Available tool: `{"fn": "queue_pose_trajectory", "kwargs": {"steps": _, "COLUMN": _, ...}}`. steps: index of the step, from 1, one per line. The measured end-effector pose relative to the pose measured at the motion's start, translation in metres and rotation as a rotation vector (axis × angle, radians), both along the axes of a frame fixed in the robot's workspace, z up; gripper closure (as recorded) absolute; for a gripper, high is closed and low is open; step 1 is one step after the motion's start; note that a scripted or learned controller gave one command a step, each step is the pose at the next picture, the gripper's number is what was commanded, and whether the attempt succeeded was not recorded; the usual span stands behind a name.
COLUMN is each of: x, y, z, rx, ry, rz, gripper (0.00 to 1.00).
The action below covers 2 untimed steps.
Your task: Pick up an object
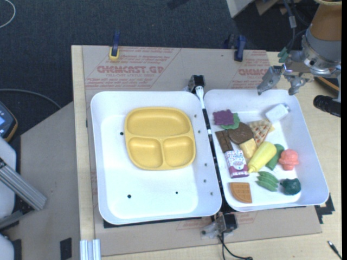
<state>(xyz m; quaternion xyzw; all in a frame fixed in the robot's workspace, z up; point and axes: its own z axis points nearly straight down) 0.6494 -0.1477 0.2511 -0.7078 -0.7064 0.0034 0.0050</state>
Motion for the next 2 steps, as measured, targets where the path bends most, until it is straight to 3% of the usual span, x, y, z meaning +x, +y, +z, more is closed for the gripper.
{"fn": "queue_pose_trajectory", "kwargs": {"steps": 1, "x": 0.002, "y": 0.0, "z": 0.006, "rx": -0.002, "ry": -0.009, "rz": 0.002, "gripper": 0.0}}
{"fn": "queue_pose_trajectory", "kwargs": {"steps": 2, "x": 0.001, "y": -0.001, "z": -0.059, "rx": -0.001, "ry": -0.003, "rz": 0.001, "gripper": 0.0}}
